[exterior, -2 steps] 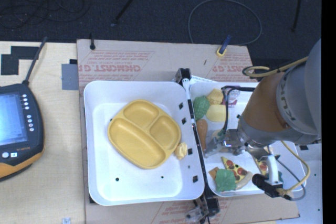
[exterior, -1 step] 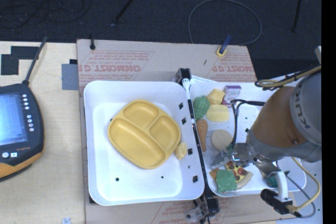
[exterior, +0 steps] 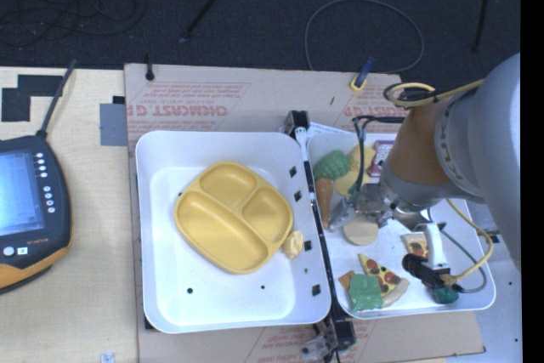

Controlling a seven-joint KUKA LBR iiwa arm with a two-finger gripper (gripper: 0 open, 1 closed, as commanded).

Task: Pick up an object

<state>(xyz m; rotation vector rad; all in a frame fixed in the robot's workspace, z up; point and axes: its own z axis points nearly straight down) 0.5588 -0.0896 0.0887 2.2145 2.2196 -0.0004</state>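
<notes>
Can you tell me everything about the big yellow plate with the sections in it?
The yellow divided plastic plate is a rounded tray with three shallow compartments: one long one along its lower left side and two smaller ones along its upper right side. It looks smooth, glossy and has nothing in it. It lies flat, turned at a slant, on the floor of the left white bin. A small pale yellow toy piece sits against its lower right edge.

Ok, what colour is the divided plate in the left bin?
Yellow. The divided plate shows clearly in the camera view, lying in the left bin.
</notes>
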